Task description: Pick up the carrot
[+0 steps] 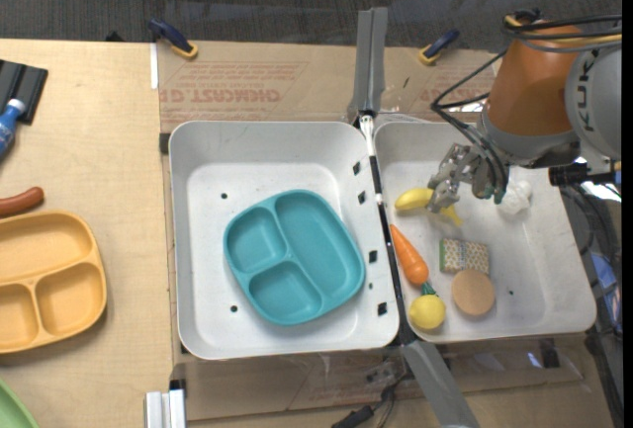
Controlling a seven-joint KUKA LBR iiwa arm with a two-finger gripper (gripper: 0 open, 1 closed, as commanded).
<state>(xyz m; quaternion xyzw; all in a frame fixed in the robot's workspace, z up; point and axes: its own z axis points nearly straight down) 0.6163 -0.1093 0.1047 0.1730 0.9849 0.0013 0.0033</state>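
Orange and tapered, the plastic carrot [408,256] lies in the right-hand shallow white bin [539,302], close along that bin's left wall, its thick end pointing toward the lower right and its narrow tip toward the upper left. Just below its thick end sits a round yellow lemon [427,311], and beside that a flat tan disc like a biscuit [473,294]. A small patterned square block [464,255] rests right above the disc. Above the carrot, well apart from it, a yellow banana-shaped toy [416,201] lies by the metal two-finger gripper [453,185], which hangs over the upper part of the same bin; whether its fingers are parted or closed cannot be told from this angle, and nothing is seen between them. A crumpled white object [513,200] sits just to the right of the gripper. The grey arm with its orange band [539,85] enters from the right. The left-hand white bin [198,169] holds 1 teal plate with 3 compartments [293,255]. On the wooden bench [79,120], a yellow-orange divided tray [45,283] rests at the left.
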